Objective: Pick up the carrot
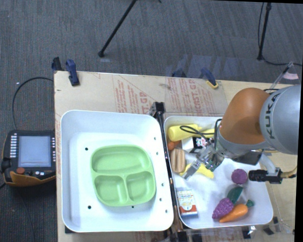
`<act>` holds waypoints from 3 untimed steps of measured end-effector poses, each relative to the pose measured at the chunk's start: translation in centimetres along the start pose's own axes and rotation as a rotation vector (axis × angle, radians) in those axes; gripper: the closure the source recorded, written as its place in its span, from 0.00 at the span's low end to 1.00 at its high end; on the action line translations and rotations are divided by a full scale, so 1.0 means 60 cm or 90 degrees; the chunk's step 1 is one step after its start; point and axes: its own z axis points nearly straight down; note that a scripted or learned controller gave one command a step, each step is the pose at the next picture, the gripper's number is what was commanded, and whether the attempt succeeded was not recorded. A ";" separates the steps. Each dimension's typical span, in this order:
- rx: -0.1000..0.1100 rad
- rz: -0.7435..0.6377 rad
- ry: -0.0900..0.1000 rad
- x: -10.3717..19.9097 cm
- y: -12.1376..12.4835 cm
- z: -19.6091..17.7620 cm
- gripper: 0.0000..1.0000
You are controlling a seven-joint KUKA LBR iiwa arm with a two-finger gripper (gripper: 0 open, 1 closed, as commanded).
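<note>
The carrot [236,212] is orange with a green top and lies in the right bin [260,216] near its front right corner. It touches a bunch of purple grapes [221,208] on its left. My gripper [202,163] hangs over the middle left of the same bin, above a small yellow item [206,172], well up and left of the carrot. The grey arm with its orange band [247,119] covers the bin's back right part.
The right bin also holds a yellow banana [184,132], a hot dog bun [178,160], a small carton [187,202], a purple plum [239,176] and a dark green piece [234,193]. The left bin [74,139] holds a green divided plate [122,174].
</note>
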 end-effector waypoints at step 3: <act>0.006 0.408 0.000 0.101 -0.072 -0.110 0.00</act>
